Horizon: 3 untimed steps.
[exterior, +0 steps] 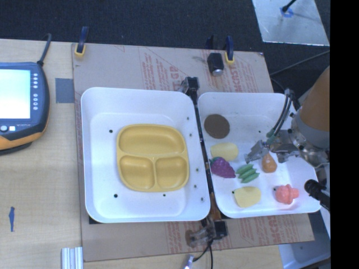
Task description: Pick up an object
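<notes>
- Landmark: the yellow divided plate (152,156), which sits flat in the middle of the left bin (95,200).
- Right bin (247,102) lies to the right of the plate, its wall touching the left bin's wall.
- Gripper (266,151) is well right of the plate, low inside the right bin, arm entering from the right edge.
- Jaws: the view does not let me tell how they stand; metal parts overlap around the orange-brown piece.
- Small orange-brown object (269,163) lies just below the gripper tip, touching or very nearly touching it; whether it is gripped cannot be told.
- Brown round disc (216,125) is right of the plate's upper edge, near the shared bin wall.
- Pale yellow block (224,151) is right of the plate's middle, below the disc.
- Purple object (222,167) sits just below that block, closest of the loose items to the plate.
- Green object (247,172) is just right of the purple one.
- Second pale yellow piece (247,196) is right of the plate's lower edge.
- Pink object (286,194) is farthest from the plate, near the right bin's lower right corner.
- Teach pendant (19,105) rests on the bench left of the plate, outside the bins.
</notes>
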Tool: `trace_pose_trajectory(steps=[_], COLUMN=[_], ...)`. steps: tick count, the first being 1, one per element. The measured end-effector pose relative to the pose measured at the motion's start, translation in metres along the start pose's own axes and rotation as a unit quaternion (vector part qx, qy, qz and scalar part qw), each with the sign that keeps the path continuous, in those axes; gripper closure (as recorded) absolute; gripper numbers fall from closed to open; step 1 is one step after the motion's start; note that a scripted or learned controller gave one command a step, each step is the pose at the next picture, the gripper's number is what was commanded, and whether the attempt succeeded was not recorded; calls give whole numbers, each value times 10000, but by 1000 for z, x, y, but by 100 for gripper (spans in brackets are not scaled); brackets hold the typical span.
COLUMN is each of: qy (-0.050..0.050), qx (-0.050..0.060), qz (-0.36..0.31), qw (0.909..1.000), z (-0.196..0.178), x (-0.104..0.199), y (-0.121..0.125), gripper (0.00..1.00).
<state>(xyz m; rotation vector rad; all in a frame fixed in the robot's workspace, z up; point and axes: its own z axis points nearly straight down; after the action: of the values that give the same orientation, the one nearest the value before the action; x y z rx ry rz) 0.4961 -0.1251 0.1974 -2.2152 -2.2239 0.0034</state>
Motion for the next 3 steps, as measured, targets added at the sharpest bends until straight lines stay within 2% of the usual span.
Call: trace_pose_trajectory(steps=[1,2,3], qy=[-2,0,-7], qx=[8,-6,-16], qz=[0,-15,8], qw=[10000,10000,10000], z=[107,105,41], x=[-87,-50,-88], y=[8,72,69], gripper=[0,0,0])
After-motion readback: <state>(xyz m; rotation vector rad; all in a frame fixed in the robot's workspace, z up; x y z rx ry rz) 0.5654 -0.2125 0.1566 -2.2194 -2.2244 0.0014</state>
